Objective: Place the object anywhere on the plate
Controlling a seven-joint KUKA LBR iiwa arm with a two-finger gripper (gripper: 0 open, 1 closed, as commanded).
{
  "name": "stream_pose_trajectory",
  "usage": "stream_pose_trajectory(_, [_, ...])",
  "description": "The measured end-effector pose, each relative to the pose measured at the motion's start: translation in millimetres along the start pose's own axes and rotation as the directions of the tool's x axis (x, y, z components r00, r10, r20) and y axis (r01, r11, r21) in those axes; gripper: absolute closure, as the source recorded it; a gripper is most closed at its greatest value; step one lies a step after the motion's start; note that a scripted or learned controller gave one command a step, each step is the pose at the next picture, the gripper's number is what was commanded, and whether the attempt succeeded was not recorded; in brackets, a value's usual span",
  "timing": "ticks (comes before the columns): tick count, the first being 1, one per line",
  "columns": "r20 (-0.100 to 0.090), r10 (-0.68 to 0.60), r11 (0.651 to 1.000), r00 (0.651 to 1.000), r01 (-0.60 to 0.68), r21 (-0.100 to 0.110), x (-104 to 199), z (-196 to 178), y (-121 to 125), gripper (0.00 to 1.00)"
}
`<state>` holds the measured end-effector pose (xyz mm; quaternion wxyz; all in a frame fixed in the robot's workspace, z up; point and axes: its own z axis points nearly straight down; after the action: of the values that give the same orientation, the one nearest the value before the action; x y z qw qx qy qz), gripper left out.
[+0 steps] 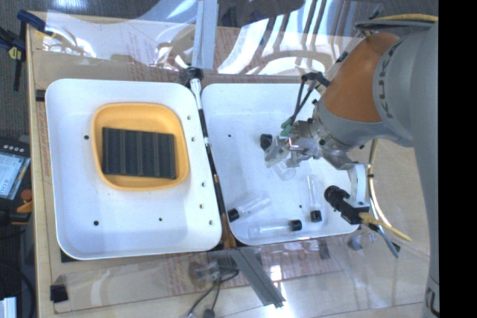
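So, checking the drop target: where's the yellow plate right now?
The yellow plate lies in the left white bin, across the divider from the right bin with the clear tubes.

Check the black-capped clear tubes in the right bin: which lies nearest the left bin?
The tube lying aslant at the right bin's lower-left corner; the other tubes lie farther right.

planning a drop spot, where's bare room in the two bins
Left white bin: bare floor borders the yellow plate with its dark ribbed insert. Right white bin: bare near its upper left; crowded with clear black-capped tubes along its lower edge and around the gripper.
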<state>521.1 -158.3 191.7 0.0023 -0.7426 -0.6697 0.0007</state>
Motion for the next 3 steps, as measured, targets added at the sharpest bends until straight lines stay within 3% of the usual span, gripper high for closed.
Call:
stream_pose_trajectory(1, [0.002,-0.028,1.0,1.0,0.028,-0.002,41.3,-57.5,21.3,1.0])
stream_pose_trajectory(2, [0.002,-0.028,1.0,1.0,0.028,-0.001,41.3,-57.2,21.2,0.0])
stream_pose_trajectory(3, [0.001,-0.482,0.876,0.876,0.482,0.001,-1.7,-10.6,46.4,0.0])
